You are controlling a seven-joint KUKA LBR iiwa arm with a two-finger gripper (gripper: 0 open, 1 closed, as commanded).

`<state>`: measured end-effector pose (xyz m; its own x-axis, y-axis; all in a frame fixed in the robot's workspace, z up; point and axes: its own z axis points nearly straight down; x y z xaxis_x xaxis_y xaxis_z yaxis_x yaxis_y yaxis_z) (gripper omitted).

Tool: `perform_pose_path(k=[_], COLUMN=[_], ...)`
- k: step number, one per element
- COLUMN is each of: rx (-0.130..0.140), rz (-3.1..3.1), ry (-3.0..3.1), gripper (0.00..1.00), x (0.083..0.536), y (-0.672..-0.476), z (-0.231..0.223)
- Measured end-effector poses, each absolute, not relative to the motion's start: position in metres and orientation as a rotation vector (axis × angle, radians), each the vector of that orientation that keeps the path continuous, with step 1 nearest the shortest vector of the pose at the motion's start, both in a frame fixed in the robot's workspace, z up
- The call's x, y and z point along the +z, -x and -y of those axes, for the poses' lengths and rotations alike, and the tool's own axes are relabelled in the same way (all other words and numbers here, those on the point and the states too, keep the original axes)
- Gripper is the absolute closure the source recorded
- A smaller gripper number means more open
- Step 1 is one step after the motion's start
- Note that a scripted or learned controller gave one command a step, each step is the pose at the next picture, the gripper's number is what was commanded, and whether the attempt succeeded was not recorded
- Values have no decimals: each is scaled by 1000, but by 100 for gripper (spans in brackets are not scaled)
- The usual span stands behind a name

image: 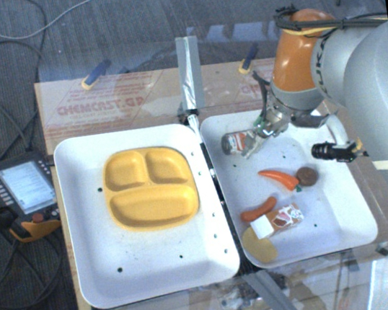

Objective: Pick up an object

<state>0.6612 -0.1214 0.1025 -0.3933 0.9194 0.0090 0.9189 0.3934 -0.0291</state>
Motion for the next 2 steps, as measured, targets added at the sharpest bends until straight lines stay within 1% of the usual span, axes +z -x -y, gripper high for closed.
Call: perform_pose_path(k=[1, 2], rx=[13, -6], rz=[2620, 2725], ry=[1726, 1590], gripper=[0, 0], x=[107, 90], y=[-666, -588], z=[120, 124])
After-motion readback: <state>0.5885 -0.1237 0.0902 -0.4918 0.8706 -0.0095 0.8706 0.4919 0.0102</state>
